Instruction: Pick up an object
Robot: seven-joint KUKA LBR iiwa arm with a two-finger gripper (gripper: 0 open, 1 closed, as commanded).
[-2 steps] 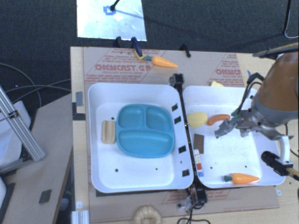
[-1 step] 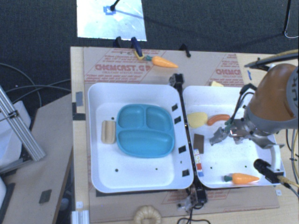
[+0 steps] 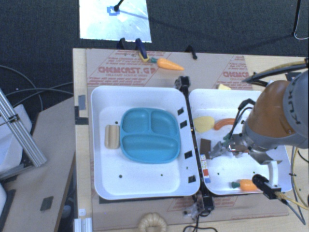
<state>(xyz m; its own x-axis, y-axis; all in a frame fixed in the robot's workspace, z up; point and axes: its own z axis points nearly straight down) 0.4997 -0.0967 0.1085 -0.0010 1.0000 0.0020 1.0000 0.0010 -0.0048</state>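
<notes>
While the grey arm [image 3: 277, 115] with its orange band reaches in from the right over the right bin [image 3: 219, 182], its fingers [image 3: 218, 150] hang low near that bin's left side; whether they are spread or clenched I cannot tell. Left of the fingers, across the divider, the left bin [image 3: 104, 178] holds a blue divided plate [image 3: 148, 134] with a small tan block [image 3: 112, 136] just beside its far edge. Close above the fingers lies a yellow piece [image 3: 203, 123], with an orange sausage shape [image 3: 223, 123] just right of it. A dark brown block [image 3: 205, 145] sits just left of the fingers. Below and right of them a small carrot [image 3: 245, 184] lies near the bin's front wall. Far above, on the cardboard surface [image 3: 212, 69], lies another carrot [image 3: 166, 64].
</notes>
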